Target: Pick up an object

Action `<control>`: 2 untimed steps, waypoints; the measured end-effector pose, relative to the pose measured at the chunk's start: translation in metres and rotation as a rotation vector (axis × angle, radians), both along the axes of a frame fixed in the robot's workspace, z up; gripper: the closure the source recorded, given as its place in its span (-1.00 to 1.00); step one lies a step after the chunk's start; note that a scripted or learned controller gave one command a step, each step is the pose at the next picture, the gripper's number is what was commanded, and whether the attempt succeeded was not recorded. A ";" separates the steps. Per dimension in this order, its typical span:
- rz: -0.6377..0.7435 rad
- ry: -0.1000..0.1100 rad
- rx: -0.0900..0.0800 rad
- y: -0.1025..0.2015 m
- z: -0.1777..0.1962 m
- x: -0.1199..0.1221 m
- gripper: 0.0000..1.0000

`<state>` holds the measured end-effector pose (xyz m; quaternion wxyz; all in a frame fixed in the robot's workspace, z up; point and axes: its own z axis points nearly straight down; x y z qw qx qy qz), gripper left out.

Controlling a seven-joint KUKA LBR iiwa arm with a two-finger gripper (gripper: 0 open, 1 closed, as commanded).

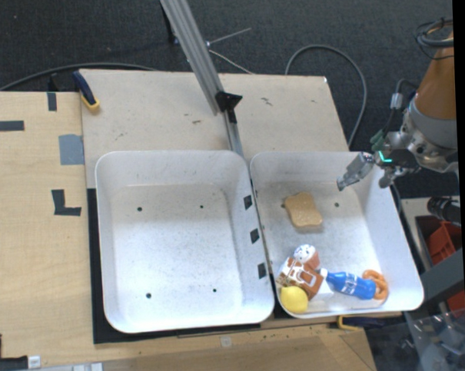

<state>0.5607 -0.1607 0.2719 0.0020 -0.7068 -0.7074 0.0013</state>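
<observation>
The right bin holds several objects. A tan, bread-like block lies near its middle. At the front sit an orange and white toy, a yellow lemon-like ball and a blue toy with an orange end. My gripper hangs over the bin's back right edge, to the right of and above the tan block. It is open, with nothing between its fingers.
The left bin lies beside the right one, and they share a raised middle rim. A slanted metal rail runs down from the top to where the bins meet. Cables lie behind the bench at the back right.
</observation>
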 end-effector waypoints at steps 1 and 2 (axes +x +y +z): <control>0.001 -0.004 -0.001 0.000 0.002 0.001 -1.00; 0.001 0.002 0.000 0.010 -0.049 0.002 -1.00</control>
